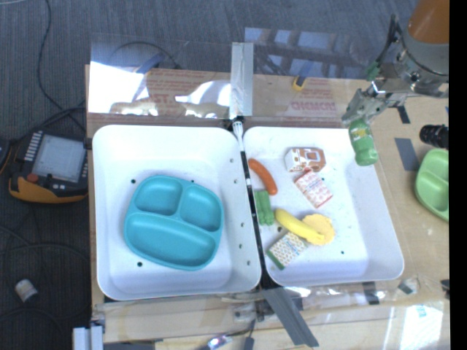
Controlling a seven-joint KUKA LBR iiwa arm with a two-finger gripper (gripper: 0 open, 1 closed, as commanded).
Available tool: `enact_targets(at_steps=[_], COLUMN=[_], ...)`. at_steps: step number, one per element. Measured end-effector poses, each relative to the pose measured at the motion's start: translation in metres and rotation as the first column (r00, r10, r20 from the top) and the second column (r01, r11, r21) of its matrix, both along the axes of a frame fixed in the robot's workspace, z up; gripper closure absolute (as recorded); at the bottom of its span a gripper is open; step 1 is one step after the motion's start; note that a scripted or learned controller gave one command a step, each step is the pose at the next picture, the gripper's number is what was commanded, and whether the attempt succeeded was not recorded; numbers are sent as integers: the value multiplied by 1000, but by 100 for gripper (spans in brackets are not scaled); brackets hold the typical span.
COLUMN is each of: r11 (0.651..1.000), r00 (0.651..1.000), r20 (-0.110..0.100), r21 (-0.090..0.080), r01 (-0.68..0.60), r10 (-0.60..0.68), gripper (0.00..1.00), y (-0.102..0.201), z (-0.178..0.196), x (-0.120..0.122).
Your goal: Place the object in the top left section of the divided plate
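Green bottle [363, 144] hangs in the gripper [361, 126]; labels unreadable.

No legible text — only blurred print.

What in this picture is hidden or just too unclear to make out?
- Arm: cut off by the camera view's top and right edges.
- Green object under the gripper: too blurred to identify or tell if it is held.
- Small packets: print too small to read.
- Green thing beside the bin: cut off at the right.
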State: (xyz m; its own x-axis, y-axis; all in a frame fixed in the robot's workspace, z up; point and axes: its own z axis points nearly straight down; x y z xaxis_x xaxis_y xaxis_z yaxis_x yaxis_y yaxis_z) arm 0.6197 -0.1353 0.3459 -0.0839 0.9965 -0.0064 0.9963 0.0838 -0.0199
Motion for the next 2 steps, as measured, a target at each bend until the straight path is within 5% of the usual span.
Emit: enact_targets(at_steps=[2], r11=[1000], r00=[1000], r20=[-3], r21=[0], r01=[-2], r10=[2], gripper=[100], y=[1], z=[17], x=[1])
